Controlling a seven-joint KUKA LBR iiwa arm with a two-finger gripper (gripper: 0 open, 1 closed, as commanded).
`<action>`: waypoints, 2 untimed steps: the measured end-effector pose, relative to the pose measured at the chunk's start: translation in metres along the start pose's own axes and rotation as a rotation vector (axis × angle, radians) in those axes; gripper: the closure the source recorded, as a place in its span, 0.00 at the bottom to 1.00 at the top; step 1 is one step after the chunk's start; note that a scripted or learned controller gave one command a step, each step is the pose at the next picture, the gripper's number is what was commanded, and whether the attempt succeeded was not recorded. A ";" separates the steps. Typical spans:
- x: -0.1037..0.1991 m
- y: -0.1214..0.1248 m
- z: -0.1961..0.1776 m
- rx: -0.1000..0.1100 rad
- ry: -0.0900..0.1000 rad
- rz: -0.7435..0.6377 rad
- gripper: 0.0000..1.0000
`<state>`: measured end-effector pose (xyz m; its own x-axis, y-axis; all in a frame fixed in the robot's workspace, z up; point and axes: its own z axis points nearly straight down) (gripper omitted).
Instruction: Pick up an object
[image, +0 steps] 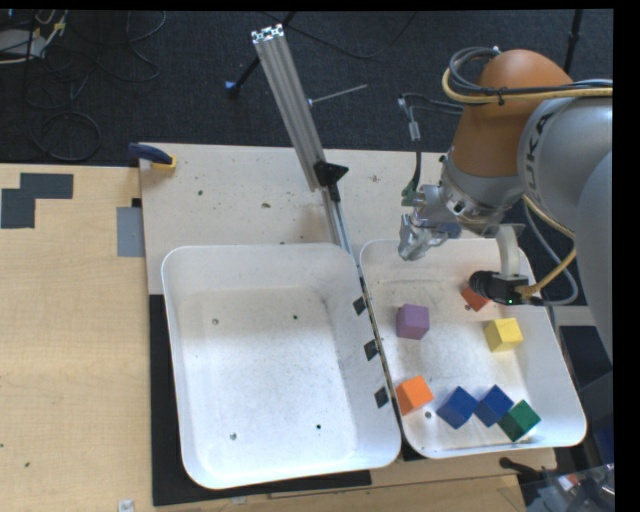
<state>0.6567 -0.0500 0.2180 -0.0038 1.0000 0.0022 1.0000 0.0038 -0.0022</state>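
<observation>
Though the two-finger metal gripper (415, 243) hung over the right white plastic bin (560, 400), jaws' state was unclear, w/ no grasp evident; purple cube (412, 321) lay untouched, pick not done.

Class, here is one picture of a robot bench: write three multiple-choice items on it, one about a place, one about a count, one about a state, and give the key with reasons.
1. Which bin holds the blocks? A the left bin; B the right bin; C both.
2. How many blue blocks lie there? A one; B two; C four.
3. How does the gripper stand? A over the far edge of the right bin, nothing seen in it; B lifting the purple block; C pressing on the yellow block.

Key: B, all blocks lie in the right bin; B, two blue blocks sit side by side; A, both those blocks lie apart from it.
</observation>
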 end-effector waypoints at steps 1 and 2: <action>0.056 -0.002 -0.012 -0.001 0.000 -0.001 1.00; 0.113 -0.005 -0.002 0.003 0.000 -0.001 1.00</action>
